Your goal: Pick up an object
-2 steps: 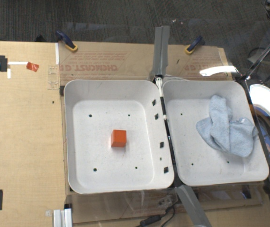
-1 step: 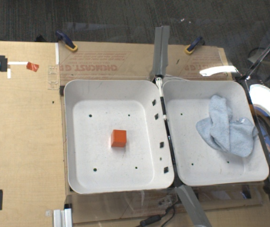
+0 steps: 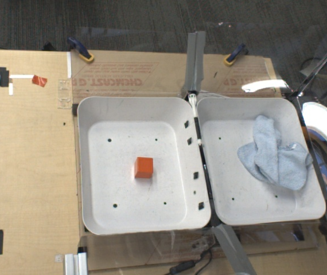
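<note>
Orange cube [image 3: 144,168] lies in left bin [image 3: 84,153], crumpled grey cloth [image 3: 275,153] in right bin [image 3: 232,185]; gripper state cannot be told.

An orange block [image 3: 144,168] lies in the left bin [image 3: 94,211], a grey cloth [image 3: 273,153] in the right.

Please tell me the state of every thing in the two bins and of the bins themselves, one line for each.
orange block: resting flat near the middle of the left bin, apart from its walls, nothing touching it.
grey cloth: crumpled and folded over itself, lying in the right half of the right bin.
left bin: upright, holding the block.
right bin: upright, holding the cloth, beside the left bin.
</note>
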`<state>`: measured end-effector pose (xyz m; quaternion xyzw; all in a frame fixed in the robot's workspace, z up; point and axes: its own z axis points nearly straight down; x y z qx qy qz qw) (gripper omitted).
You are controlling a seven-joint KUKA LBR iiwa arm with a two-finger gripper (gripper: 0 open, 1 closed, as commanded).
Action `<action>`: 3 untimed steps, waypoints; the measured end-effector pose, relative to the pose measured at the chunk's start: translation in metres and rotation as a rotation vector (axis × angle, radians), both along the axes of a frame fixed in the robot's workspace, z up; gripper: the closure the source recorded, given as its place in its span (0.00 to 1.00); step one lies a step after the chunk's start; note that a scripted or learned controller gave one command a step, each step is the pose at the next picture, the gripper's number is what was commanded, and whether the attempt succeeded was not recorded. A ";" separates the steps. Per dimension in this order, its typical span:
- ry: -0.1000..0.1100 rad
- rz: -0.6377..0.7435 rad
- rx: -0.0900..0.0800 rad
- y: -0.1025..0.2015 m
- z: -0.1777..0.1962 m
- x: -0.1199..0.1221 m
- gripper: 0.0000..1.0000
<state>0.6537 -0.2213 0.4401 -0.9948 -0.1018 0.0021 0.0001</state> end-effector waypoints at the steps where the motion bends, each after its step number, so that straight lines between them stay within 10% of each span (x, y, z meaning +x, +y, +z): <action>1: 0.001 -0.003 0.000 -0.001 0.000 -0.007 1.00; 3: 0.000 0.000 -0.001 0.000 0.000 0.000 1.00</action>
